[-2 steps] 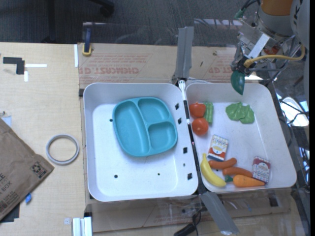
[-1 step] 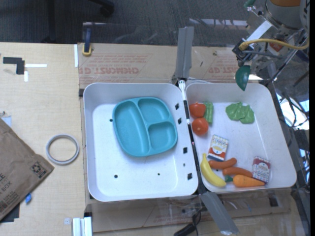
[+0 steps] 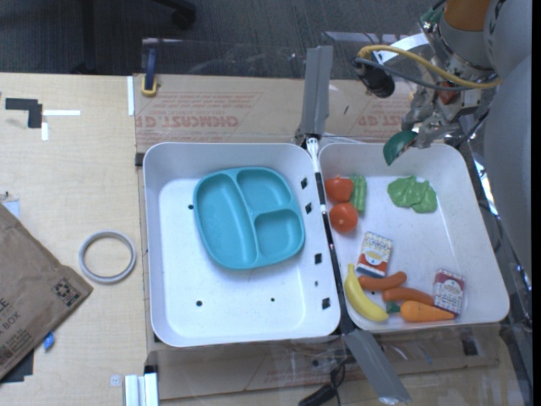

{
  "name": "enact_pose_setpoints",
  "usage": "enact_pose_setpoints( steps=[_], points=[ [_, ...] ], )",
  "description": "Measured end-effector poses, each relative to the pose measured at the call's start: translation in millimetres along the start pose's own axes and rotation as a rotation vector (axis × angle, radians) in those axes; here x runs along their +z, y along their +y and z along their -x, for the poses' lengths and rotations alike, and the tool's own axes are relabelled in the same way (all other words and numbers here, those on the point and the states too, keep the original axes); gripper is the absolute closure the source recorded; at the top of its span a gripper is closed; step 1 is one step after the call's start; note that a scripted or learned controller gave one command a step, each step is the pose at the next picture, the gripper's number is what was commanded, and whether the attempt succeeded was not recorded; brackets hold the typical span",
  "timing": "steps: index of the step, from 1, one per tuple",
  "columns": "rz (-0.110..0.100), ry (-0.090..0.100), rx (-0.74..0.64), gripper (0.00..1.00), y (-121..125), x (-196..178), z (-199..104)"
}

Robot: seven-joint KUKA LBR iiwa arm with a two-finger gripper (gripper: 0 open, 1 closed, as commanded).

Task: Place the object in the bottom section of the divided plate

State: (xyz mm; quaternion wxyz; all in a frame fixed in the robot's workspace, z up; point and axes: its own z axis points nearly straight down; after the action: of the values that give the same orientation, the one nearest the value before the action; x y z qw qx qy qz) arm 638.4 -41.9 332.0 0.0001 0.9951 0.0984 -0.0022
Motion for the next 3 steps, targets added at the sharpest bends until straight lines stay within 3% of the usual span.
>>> enact_pose_setpoints(
  steps=[1, 2, 3],
  points=[
    [0.001, 0.0, -0.002, 1.0, -73.0, 26.3, -21.2],
    [0.001, 0.0, 0.002, 1.0, -51.1, 100.1, -24.1],
    [0.002, 0.002, -0.008, 1.0, -114.4, 21.7, -34.3]
  ],
)
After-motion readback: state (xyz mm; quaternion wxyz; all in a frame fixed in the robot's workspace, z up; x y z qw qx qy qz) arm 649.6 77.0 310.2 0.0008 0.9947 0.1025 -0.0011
